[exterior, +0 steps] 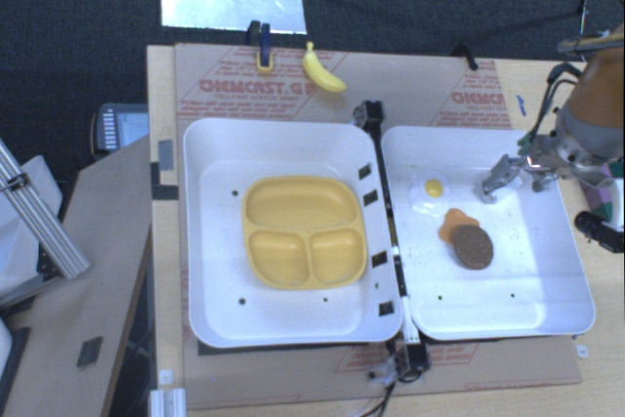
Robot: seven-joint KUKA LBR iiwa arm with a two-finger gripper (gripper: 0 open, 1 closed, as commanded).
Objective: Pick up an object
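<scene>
Looks like I'm mid-approach: end effector hanging with nothing in it, grip state unclear, brown cookie just below-left to drop onto.

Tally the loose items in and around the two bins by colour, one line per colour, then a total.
Yellow: 3, the divided tray in the left bin, the banana on the board behind the bins, the small round piece in the right bin.
Orange: 1, the piece in the right bin.
Brown: 1, the disc lying against the orange piece.
Total: 5
</scene>
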